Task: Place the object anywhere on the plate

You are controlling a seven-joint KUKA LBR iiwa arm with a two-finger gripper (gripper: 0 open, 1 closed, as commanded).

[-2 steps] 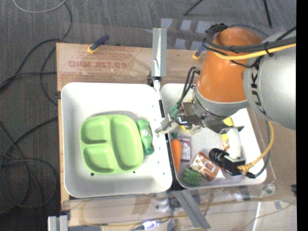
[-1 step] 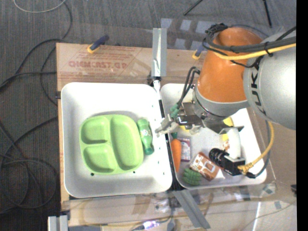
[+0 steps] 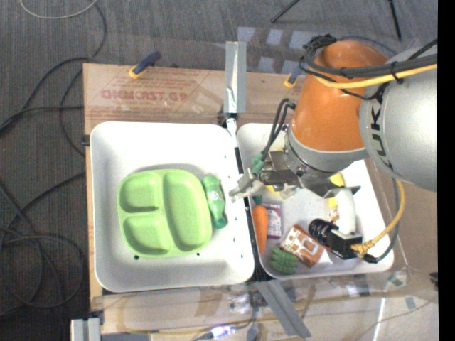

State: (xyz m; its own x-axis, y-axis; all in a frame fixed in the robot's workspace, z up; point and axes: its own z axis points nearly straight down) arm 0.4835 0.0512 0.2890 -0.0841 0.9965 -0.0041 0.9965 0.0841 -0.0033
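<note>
Resting on a plywood bench (image 3: pixel 142 98) above grey carpet (image 3: pixel 43 212), two bins; end effector (image 3: pixel 245 185) state unclear.

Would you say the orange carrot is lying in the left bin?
No, the orange carrot lies in the right white bin.

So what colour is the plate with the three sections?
Light green. The plate lies in the left white bin, clear in the camera view.

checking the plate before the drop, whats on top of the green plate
A green bottle-like object lies along the right rim of the green plate. The plate's three compartments look bare; nothing covers them.
</note>
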